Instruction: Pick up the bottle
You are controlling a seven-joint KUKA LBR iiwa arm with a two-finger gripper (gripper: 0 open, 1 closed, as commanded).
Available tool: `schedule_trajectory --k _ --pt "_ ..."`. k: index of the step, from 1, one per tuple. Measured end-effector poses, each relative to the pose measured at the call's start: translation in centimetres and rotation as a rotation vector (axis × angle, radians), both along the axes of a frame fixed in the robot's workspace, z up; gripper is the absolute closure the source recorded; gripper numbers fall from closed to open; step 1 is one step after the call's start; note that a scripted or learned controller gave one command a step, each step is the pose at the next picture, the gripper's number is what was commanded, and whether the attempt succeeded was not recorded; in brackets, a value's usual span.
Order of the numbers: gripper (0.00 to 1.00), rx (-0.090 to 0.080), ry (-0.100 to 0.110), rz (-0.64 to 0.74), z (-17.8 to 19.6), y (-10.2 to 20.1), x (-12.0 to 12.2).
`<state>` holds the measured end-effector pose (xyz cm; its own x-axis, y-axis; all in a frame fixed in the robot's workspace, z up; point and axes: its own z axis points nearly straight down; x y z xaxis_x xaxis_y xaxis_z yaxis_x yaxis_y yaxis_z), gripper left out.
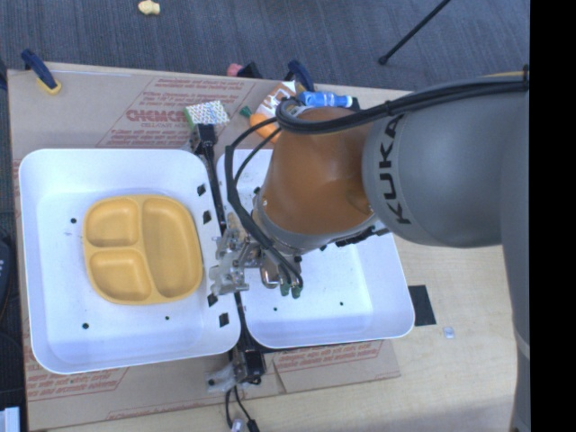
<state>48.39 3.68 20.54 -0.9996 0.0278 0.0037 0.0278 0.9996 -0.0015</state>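
Camera view starts at the left bin (36, 241), which carries a yellow plate (142, 248) with three compartments, lying flat near its middle. Right of the plate, just past the left bin's right rim, the tool (261, 273) hangs low at the left edge of the right bin (360, 295), close to where the two bins meet. From this slant I cannot tell whether the tool is spread or pressed together, and nothing can be made out in its grip. Further right of the plate, the arm (432, 178) and its orange band (315, 178) cover most of the right bin, leaving bare only a white strip along its near side.

I cannot tell where the bottle lies. My guess is that it is under the arm, in the covered part of the right bin, since nothing like it rests beside the plate.

The step in hand looks like the reach and descent. To do it well, the tool should be centred across the bottle's narrow width. It should also stay clear of the rim right of the plate, because a grasp this near the wall risks catching the bin. It should close only once it is low enough, then lift straight up from the table (450, 367).
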Motion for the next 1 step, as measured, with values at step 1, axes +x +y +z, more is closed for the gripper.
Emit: schedule_trajectory --k 1 --pt "1.00 0.002 -0.001 0.390 -1.35 1.32 -0.74"
